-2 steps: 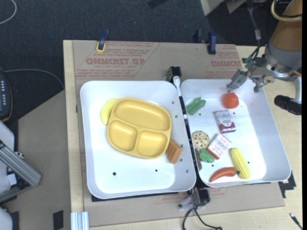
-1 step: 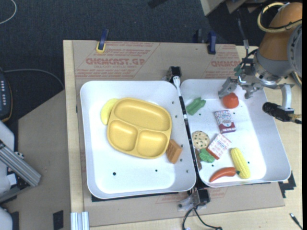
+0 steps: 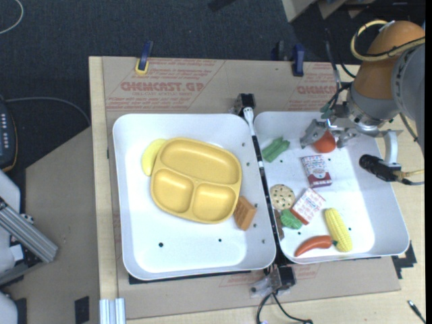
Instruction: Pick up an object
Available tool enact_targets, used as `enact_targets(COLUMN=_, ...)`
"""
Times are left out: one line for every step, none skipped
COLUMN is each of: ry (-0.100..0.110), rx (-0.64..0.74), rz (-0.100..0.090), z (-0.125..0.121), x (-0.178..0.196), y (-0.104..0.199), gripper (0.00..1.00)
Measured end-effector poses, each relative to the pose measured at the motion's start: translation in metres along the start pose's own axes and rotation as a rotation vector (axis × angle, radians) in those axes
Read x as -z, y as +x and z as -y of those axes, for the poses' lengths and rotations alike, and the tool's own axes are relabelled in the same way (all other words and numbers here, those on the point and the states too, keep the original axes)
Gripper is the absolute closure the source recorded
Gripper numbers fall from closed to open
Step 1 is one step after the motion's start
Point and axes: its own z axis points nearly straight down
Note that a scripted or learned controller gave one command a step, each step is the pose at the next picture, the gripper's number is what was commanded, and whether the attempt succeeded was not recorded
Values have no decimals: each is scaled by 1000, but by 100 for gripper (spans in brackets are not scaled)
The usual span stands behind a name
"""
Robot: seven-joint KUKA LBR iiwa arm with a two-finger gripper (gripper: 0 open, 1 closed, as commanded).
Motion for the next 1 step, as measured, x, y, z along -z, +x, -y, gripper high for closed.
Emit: enact_targets(ry=-1, rx=1, rz=0, z=0, x=-29, y=1, gripper=0)
